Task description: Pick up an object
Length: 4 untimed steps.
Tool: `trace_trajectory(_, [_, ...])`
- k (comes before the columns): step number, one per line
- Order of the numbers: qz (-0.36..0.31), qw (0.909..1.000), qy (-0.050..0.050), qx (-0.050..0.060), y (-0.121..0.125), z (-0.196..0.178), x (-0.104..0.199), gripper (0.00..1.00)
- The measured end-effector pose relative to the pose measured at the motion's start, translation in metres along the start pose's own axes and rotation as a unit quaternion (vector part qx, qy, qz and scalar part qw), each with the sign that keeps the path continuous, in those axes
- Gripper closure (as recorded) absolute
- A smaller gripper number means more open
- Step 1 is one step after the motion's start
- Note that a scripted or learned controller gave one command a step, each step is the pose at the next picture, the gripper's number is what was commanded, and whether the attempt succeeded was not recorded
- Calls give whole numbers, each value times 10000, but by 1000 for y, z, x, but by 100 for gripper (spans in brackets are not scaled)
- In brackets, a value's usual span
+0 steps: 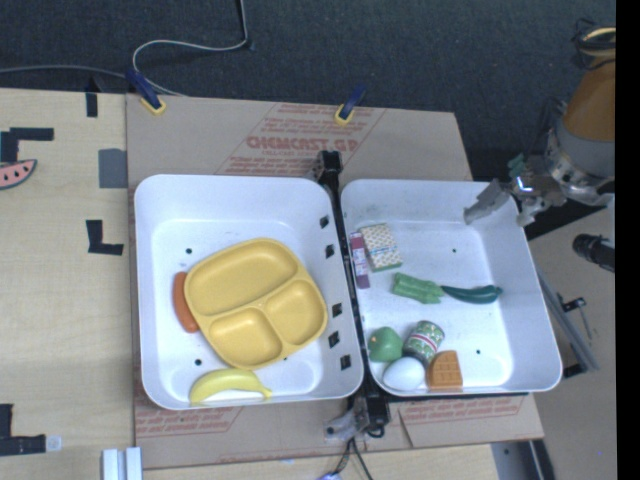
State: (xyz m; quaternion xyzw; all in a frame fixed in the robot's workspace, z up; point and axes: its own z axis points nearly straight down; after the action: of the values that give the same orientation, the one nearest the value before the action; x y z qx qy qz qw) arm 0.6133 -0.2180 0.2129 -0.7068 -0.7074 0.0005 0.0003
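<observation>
My gripper [489, 206] hovers over the far right corner of the right bin [520, 268], with nothing seen in it. Below it in that bin lie a green chilli-shaped vegetable [440, 290], a small patterned box [379, 246] and a thin purple item [358, 268] by the left wall. Near the front of the bin sit a green round fruit [384, 344], a small can [424, 339], a white egg [404, 374] and an orange cracker-like piece [445, 370]. The gripper is apart from all of them.
The left bin [160, 218] holds a yellow divided plate [255, 300], an orange sausage-shaped item [185, 304] half under its left rim, and a banana [230, 386] at the front. Black clips [340, 268] join the bins along the middle wall. Cardboard [290, 143] lies beneath.
</observation>
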Motion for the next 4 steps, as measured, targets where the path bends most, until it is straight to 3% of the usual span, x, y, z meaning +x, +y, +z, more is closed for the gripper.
trace_trajectory(1, [-8, 10000, -5, -17, 35, 125, 28, 0])
trace_trajectory(2, [-2, 10000, -10, -22, -18, 126, 58, 0])
trace_trajectory(3, [11, 10000, -29, -30, -34, 126, 97, 0])
trace_trajectory(4, [6, 10000, -23, -33, -33, 117, 98, 100])
